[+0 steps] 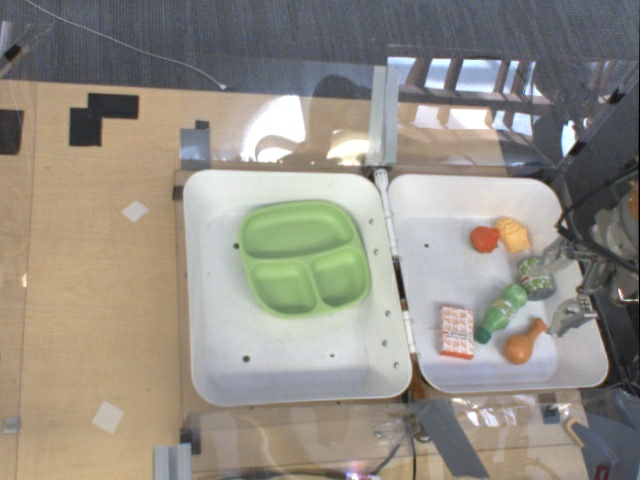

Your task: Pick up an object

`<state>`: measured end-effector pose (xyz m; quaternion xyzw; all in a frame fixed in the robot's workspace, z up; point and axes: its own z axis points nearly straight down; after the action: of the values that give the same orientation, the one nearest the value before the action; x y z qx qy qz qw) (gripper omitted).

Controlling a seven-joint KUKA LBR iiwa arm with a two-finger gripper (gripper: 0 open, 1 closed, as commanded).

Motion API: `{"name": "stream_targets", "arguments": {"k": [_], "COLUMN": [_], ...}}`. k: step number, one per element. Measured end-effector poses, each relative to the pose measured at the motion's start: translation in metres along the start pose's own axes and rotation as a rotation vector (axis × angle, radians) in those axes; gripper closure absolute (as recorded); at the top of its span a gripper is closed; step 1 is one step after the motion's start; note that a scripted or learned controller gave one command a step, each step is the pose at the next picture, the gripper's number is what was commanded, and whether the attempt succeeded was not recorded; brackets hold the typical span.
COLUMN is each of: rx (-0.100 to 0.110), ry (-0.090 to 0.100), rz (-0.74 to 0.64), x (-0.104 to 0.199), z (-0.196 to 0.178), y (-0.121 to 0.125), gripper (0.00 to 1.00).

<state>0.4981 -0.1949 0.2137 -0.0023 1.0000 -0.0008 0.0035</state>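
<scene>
Right bin (pixel 440 203), gripper (pixel 566 286) edge-cropped

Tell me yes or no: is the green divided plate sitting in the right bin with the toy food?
No. The green divided plate lies in the left bin, while the toy food is in the right bin.

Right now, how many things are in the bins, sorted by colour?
Green: 3, the divided tray, the bottle and the small roundish thing
Red: 1, the round toy
Yellow: 1, the lumpy toy
Orange-brown: 1, the pear-shaped toy
Red and white: 1, the small box
Total: 7
</scene>
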Motion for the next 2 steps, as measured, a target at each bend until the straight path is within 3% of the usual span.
{"name": "stream_targets", "arguments": {"k": [1,2], "rx": [0.003,0.007], "ry": [-0.009,-0.025], "rz": [-0.352,-0.360], "x": [-0.022,-0.028], "z": [0.123,0.108], "y": [0.040,0.042], "gripper": [0.00,1.00]}}
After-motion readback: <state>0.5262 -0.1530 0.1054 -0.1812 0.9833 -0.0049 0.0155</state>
